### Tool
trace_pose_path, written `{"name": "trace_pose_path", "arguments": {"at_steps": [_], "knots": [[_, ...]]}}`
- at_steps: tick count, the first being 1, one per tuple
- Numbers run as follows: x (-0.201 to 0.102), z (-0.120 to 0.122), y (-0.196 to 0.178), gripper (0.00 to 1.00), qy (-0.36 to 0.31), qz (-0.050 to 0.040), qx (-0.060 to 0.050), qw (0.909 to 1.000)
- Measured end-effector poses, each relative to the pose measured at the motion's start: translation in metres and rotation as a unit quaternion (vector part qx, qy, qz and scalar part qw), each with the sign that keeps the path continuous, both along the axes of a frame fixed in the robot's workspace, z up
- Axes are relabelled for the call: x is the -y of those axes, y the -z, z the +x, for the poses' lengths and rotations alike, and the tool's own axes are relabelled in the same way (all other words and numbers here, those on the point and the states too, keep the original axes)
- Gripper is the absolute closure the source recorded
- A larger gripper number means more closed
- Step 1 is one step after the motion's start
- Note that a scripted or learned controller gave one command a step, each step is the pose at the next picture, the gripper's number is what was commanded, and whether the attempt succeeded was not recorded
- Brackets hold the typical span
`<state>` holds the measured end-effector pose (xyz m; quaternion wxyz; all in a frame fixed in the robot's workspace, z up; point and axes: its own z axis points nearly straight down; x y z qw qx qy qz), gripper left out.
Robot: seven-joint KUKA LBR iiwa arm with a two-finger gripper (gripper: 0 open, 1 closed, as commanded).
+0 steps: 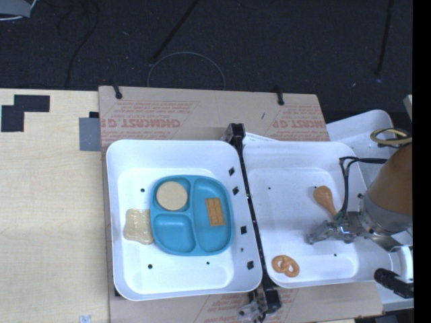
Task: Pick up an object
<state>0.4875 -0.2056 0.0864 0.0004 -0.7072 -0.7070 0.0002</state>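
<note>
- Dark carpet with loose cables fills the top of the frame; below it lies a pale wood worktop (47, 214) with a brown cardboard sheet (202, 116) under two white bins.
- The left bin (128, 160) sits in the lower middle of the frame. It holds a blue tray (182, 237) with three compartments.
- A round tan disc (171, 196) lies in the tray's upper left compartment; a small orange cracker (215, 211) lies in its right compartment.
- A pale, lumpy yellowish piece (138, 226) rests on the bin floor, touching the tray's left edge.
- The right bin (289, 163) sits in the lower right of the frame, just beside the left one.
- A wooden spoon (324, 199) lies in the right part of that bin, its bowl toward the upper left.
- A pretzel (285, 266) lies near the bin's lower left corner, well apart from the spoon.
- The arm comes in from the right edge, its orange band at the far right.
- The pincer (328, 233) is low over the right bin, just below the spoon's handle end; whether its fingers are open or closed, I cannot tell, and nothing is seen between them.
</note>
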Motion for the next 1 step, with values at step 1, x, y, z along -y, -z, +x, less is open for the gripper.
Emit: {"name": "trace_pose_path", "arguments": {"at_steps": [1], "knots": [[0.0014,0.0004,-0.0124,1.00,0.002,0.0002,0.000,1.0000]]}}
